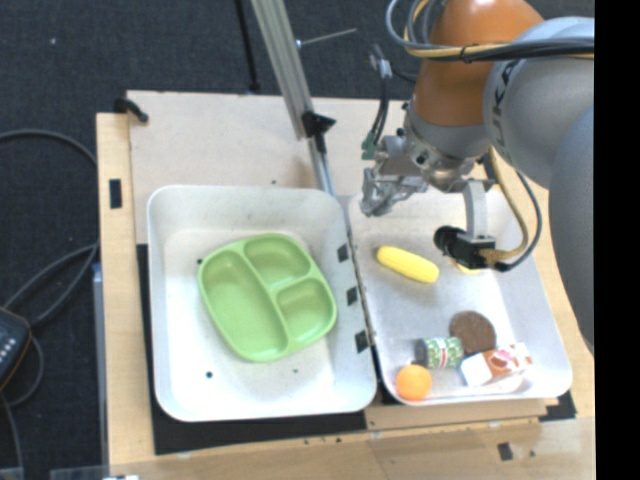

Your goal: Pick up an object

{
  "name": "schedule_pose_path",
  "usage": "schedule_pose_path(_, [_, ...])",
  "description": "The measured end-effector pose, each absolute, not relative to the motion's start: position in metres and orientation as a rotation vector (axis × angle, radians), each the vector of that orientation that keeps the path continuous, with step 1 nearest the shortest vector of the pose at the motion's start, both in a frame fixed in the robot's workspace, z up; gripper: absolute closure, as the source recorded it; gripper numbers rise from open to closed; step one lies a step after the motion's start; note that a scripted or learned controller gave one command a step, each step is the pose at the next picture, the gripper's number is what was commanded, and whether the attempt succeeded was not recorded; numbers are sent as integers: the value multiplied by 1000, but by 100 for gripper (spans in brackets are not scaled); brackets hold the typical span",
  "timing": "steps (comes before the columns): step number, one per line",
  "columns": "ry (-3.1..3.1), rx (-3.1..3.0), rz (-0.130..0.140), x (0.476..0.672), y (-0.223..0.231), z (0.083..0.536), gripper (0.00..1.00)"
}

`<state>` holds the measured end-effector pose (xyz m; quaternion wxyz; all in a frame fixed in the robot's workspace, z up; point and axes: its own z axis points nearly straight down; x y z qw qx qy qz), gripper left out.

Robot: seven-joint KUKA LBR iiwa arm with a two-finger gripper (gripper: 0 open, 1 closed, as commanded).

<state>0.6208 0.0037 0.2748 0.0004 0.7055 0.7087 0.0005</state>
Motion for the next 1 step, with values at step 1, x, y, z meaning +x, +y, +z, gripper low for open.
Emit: schedule_pose_path(1, [2227, 2214, 2, 636, 43, 271, 100])
